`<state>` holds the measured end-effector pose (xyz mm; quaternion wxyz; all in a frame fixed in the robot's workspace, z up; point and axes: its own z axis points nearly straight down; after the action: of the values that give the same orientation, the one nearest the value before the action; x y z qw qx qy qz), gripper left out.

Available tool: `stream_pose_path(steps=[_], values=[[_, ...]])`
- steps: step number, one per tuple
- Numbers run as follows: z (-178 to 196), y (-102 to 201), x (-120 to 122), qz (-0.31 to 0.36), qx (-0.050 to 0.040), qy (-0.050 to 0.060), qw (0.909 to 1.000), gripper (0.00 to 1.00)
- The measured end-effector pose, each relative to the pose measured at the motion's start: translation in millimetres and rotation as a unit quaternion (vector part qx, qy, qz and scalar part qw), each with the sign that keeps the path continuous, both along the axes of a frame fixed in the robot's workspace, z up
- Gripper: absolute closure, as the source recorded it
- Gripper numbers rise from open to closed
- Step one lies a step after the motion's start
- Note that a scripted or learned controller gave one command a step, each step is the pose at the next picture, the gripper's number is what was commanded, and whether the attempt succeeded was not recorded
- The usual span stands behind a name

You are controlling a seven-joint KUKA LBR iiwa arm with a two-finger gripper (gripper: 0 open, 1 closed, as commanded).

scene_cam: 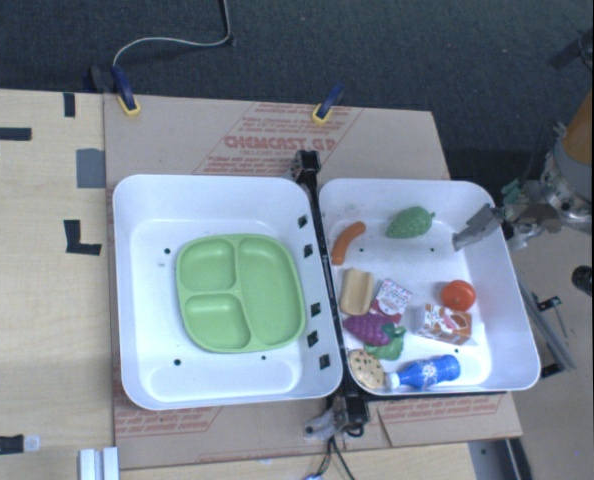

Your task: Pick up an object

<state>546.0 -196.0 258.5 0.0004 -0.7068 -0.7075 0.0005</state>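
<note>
Left bin (137, 208): green divided tray (241, 292) sits centered, three compartments, flat. Cardboard sheet (267, 143) with red print lies under both bins on the surface (27, 268). Two yellow-and-blue clamps (127, 101) (327, 110) pin the cardboard's far edge. Black tape marks (77, 238) on the surface's left side. White cable (177, 40) loops across dark carpet (377, 28) behind.

Arm (577, 158) runs off the right edge; gripper (474, 230) too blurred to read; small packet (393, 296) print illegible.
</note>
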Motion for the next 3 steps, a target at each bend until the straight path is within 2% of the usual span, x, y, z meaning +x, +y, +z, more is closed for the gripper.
stream_pose_path(steps=[1,2,3], values=[[-91,25,58,0.0,0.0005,0.001,1.0,0.0],[-153,56,122,0.0,0.0001,0.0,1.0,0.0],[-173,91,122,0.0,-0.0029,-0.001,1.0,0.0]])
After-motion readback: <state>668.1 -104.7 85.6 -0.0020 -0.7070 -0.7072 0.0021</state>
